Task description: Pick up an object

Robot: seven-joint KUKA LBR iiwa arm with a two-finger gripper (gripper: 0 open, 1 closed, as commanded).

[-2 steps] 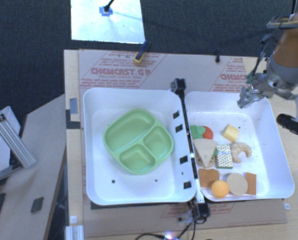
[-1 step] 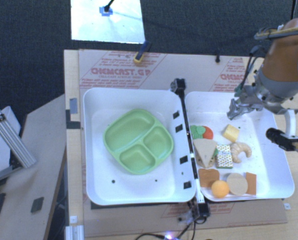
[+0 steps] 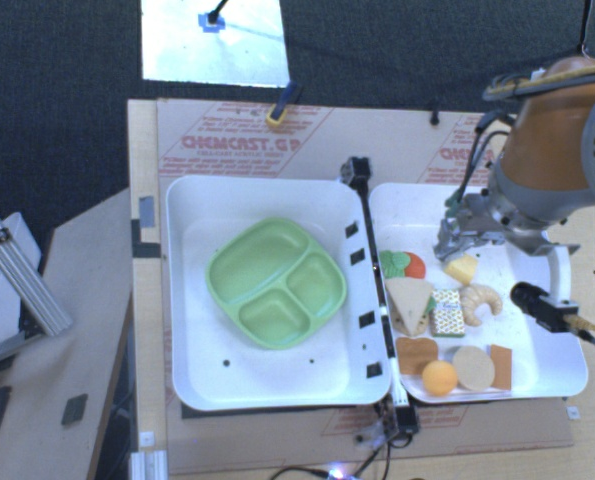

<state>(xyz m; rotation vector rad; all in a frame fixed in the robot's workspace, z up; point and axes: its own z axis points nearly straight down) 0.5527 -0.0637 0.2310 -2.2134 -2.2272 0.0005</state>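
Gripper (image 3: 458,240) hovers just above the small pale-yellow cheese block (image 3: 463,268) in the right white bin (image 3: 557,368); finger state unclear.

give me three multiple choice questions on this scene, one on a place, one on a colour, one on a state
1. Where does the divided tray lie?
A. in the left bin
B. in the right bin
C. on the bench outside both bins

2. What colour is the ball at the right bin's near edge?
A. blue
B. orange
C. purple

3. How does the tray sit?
A. hollows up, flat on the bin floor
B. flipped over
C. standing on edge against a wall

Answers:
1. A, the tray rests inside the left bin, the toy food in the other.
2. B, the ball is plainly orange, next to a pale round slice.
3. A, its three hollows face the camera.

The claw hangs over the right bin near a yellow piece.
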